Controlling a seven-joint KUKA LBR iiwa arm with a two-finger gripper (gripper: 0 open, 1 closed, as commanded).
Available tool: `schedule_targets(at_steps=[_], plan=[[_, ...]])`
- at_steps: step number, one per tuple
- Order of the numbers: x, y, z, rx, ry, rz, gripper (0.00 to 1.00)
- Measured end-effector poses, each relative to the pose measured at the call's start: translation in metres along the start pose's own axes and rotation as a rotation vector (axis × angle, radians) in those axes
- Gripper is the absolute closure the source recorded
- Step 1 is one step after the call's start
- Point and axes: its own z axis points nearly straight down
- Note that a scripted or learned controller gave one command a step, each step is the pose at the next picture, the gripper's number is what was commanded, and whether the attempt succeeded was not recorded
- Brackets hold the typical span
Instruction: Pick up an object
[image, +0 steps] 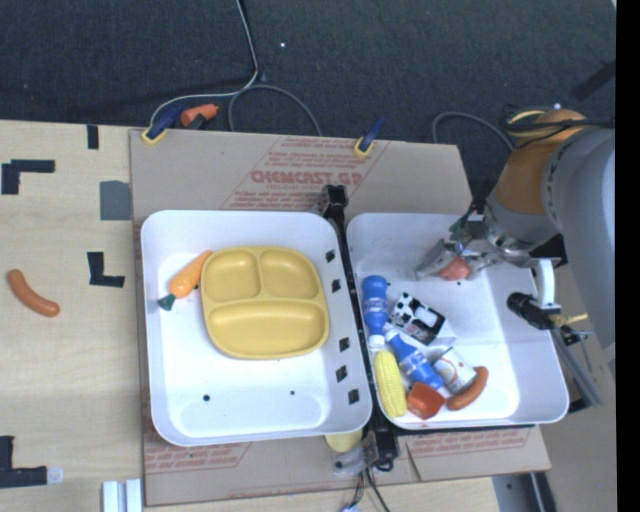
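**Ana:** Reddish-pink, that small object (456, 268) in the upper part of the right bin (500, 395), and it sits right at the tip of the pincer (452, 262). I take it as the thing being tried for.

**Ben:** Is it actually gripped?

**Ana:** I cannot tell. The grey fingers spread around it, but whether they are apart or pressing on it is too small and blurred to read. It looks to be on or just above the bin floor, so I would not call it lifted.

**Ben:** So the task stands where?

**Ana:** My judgement: the reach is made, the arm (560, 190) is in from the right and low over the bin; a secure hold and the lift are left to prove.

**Ben:** What else is nearby?

**Ana:** Below it, apart, a black-and-white spotted piece (416, 316). Along the bin's left wall a blue bottle (374, 302), then a yellow corn cob (389, 381). Near the bottom a red block (425, 401) and a sausage (468, 388), crowded together.

**Ben:** And the other bin?

**Ana:** The left bin (240, 415) has a yellow divided plate (265, 302) with a carrot (185, 278) beside it. Another sausage (33, 293) lies out on the counter (60, 400), far left.
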Motion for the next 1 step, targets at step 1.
schedule_targets(at_steps=[1], plan=[[-0.0013,-0.0004,-0.0111,-0.002,-0.002,0.001,1.0]])
